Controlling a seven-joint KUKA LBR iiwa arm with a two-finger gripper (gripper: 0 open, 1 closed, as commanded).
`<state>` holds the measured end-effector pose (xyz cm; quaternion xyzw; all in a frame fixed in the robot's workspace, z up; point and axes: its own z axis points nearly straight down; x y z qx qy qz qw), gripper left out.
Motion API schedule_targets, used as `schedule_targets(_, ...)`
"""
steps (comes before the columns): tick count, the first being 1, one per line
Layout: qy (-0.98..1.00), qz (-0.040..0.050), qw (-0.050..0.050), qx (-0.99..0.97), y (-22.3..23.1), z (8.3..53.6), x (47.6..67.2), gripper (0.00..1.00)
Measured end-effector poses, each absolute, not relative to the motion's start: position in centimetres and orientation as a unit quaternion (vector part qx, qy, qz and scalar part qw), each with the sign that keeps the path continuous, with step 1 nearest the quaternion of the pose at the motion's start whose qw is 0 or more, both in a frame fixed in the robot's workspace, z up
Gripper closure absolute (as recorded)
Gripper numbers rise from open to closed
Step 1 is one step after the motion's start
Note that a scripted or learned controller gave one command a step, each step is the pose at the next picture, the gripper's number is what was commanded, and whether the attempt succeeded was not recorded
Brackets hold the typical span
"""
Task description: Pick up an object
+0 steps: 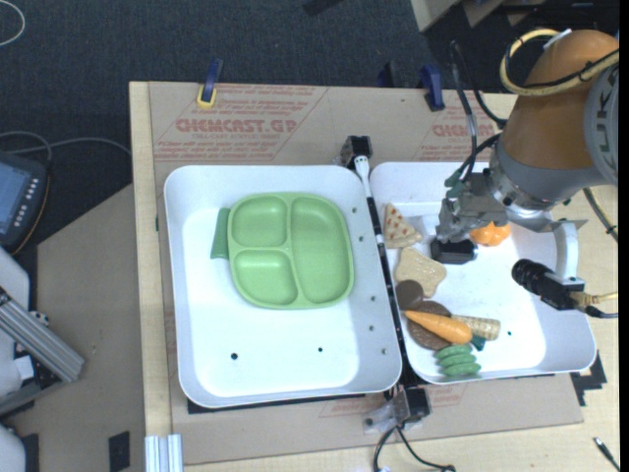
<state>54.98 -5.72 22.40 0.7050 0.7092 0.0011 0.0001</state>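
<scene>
My gripper hangs low over the upper middle of the right bin, reaching in from the right. A small orange fruit-like object lies right beside it, partly hidden by the wrist. Just left of the gripper is a tan triangular slice, and below it a pale bread-shaped piece. Further down lie a brown disc, an orange carrot, a beige stick and a green ridged piece.
The left bin holds a green divided plate. A black divider with clamps runs between the bins. A black cylinder on the arm juts over the right bin's right side. Cables hang near the arm.
</scene>
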Motion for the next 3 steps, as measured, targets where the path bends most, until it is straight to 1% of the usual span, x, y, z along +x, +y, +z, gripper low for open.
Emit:
schedule_targets(1, 0.707, 0.0000, 0.001, 0.707, -6.9, 21.8, 55.6, 1.00)
schedule_targets(2, 0.708, 0.0009, 0.001, 0.707, -6.3, 23.2, 54.7, 1.00)
schedule_targets(3, 0.708, 0.0007, 0.001, 0.706, -6.6, 23.2, 55.4, 1.00)
